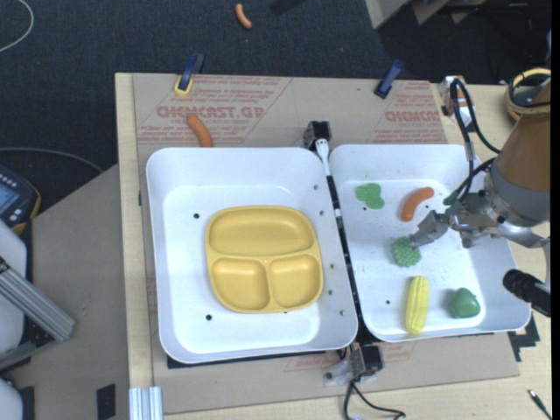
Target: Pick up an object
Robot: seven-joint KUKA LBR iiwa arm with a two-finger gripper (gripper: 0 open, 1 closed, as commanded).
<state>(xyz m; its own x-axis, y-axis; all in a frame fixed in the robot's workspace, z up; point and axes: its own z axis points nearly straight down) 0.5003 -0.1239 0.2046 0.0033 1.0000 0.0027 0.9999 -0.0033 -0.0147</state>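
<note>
The right bin [350, 261] holds several toy foods. A green leafy piece [368, 195] and an orange sausage [416, 203] lie toward the back. A green broccoli floret [404, 253] sits mid-bin, with a yellow corn cob [416, 304] and a green pepper [464, 303] near the front. My gripper [427, 233] reaches in from the right and points down-left. Its tip is right at the broccoli's upper right edge, just below the sausage. I see nothing lifted off the bin floor.
The left bin [166, 234] holds a yellow three-compartment tray [262, 258]. Another orange sausage [200, 130] lies on the cardboard behind the left bin. Blue clamps [186, 75] [388, 79] hold the board's far edge. A cable [464, 116] runs down toward the arm.
</note>
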